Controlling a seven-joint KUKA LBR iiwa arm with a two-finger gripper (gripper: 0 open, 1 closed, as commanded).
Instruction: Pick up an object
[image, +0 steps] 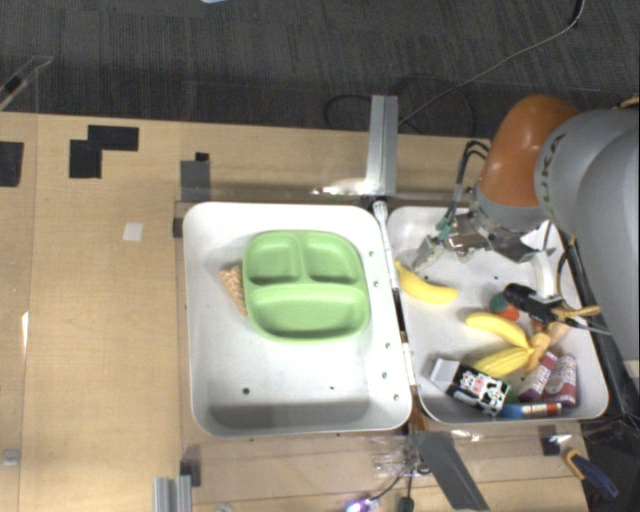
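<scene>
Along the near edge of the right bin (490, 275), toward its near right corner: a red and blue marker (535, 408) lying flat. Just to its left, a small black printed box (478, 388), touching a grey block (440, 370) beside the near left corner. By the right wall, close behind the marker, a pair of pinkish bottles (556, 378) on their sides.

Further in, around the middle of the same bin: a bunch of yellow bananas (503, 343), its tan stem pointing right toward the bottles. Just behind it, near the right wall, a dark tool (525, 298) with pale orange handles, too small to name surely.

Against the left wall of the right bin, past the middle: a single banana (425, 285), lying apart from the bunch.

Right behind that single banana and above it, over the far left part of the bin: the gripper (425, 255), tilted down toward it. Not touching the fruit as far as can be seen, and nothing seen held. Open or closed: cannot tell.

Behind the gripper, rising toward the far right corner: the grey arm (590, 170) with its orange band.

In the left bin (280, 385), toward its far edge: a green divided plate (303, 283), with a tan speckled thing (232, 288) tucked at its left rim.

Under both bins: the wooden bench (100, 300).
</scene>
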